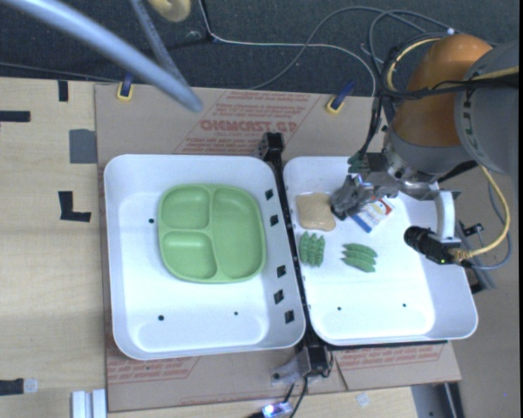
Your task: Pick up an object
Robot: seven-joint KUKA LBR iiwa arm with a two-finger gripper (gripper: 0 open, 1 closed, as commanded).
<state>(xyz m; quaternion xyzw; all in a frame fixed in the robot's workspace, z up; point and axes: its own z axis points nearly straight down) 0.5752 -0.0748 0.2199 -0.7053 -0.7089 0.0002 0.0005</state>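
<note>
The hand (353, 197) is positioned low over the rear part of the right bin (418, 312); whether it is open or closed cannot be determined. A blue and white item (372, 215) lies touching or just beside it. A tan object (315, 211) lies just left of the hand. Two green pieces (312, 249) (360, 256) lie nearer the front. The left bin (131, 259) contains a green divided plate (213, 232). Both bins rest on the surface (35, 259)
</note>
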